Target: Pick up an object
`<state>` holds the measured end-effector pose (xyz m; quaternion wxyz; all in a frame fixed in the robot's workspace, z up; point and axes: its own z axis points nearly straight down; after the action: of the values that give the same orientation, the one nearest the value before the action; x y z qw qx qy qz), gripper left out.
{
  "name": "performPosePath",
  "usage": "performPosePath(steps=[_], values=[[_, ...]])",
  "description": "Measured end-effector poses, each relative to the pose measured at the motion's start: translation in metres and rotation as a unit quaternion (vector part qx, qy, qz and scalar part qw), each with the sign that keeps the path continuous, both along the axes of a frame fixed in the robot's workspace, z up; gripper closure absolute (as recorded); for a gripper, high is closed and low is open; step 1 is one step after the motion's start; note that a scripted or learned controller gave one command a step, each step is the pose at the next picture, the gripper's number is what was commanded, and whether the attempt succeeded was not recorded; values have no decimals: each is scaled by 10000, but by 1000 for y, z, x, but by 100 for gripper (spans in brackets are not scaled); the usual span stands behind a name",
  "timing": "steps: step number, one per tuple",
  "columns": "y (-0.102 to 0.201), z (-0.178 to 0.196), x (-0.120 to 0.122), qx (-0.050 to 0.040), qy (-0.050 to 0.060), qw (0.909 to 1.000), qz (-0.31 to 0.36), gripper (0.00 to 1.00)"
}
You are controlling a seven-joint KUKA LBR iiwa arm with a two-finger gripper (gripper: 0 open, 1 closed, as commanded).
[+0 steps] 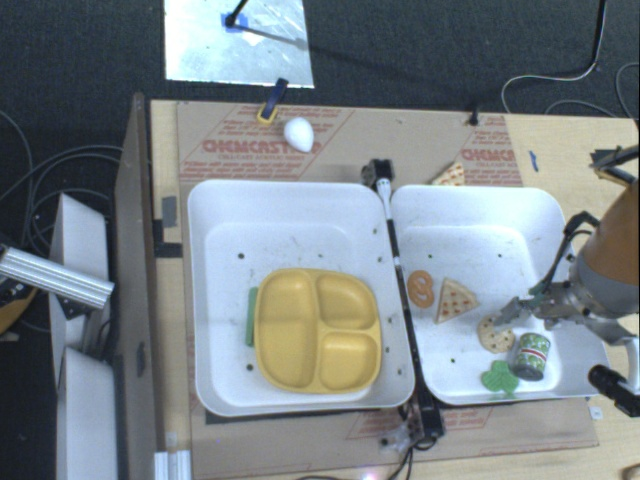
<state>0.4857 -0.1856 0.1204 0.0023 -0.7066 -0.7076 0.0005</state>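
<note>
Two white bins sit side by side on the bench. The left bin (220,268) holds a yellow tray (318,329) at lower centre of the frame, with a green strip (251,317) along its left edge.

The right bin (470,218) holds five items at its lower part: a pretzel (421,288) near the divider, a pizza slice (455,299) just right of it, a cookie (494,334) below that, a can (531,355) tilted, lower right of the cookie, and a green piece (498,377) touching the can's lower left.

The arm (610,263) enters at the right edge of the frame. The gripper (530,310) hangs just above the cookie and can; nothing shows between its fingers, and whether they are spread or closed I cannot tell.

Outside the bins, at upper frame: an egg (298,133), a second pizza slice (450,175) and a yellow-blue piece (271,102) on the cardboard
</note>
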Motion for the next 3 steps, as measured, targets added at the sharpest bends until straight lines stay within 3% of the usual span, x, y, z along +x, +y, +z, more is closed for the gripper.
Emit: performPosePath(steps=[1, 2, 3], values=[[11, 112, 8, -28, -72, 10000, 24, 0], [-3, 61, 0, -12, -9, 10000, -8, 0], [33, -33, 0, 3, 2, 10000, 20, 0]])
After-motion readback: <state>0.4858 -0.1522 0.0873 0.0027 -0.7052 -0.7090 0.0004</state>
